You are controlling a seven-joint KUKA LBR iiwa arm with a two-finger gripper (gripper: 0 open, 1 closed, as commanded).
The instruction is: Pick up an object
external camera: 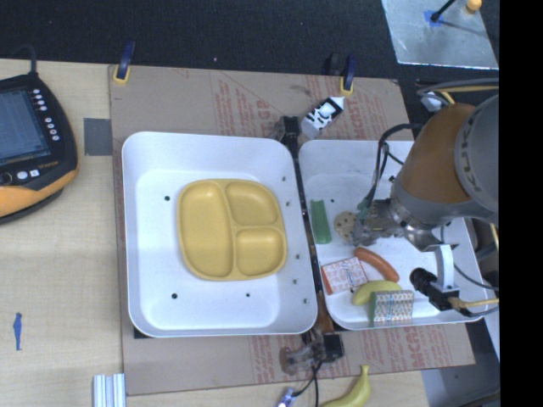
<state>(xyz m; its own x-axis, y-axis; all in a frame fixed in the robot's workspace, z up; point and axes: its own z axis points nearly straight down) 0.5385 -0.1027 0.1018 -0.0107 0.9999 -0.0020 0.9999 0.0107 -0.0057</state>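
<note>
Roughly, the claw [366,225], grip state unclear, has one cookie [344,223], one green block [320,221] leftward, one hotdog [377,264] below

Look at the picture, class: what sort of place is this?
Probably a robotics lab bench set up for grasping trials. An arm reaches into one of two white bins of toy food, a teach pendant lies alongside, and clamps pin the cardboard.
</note>
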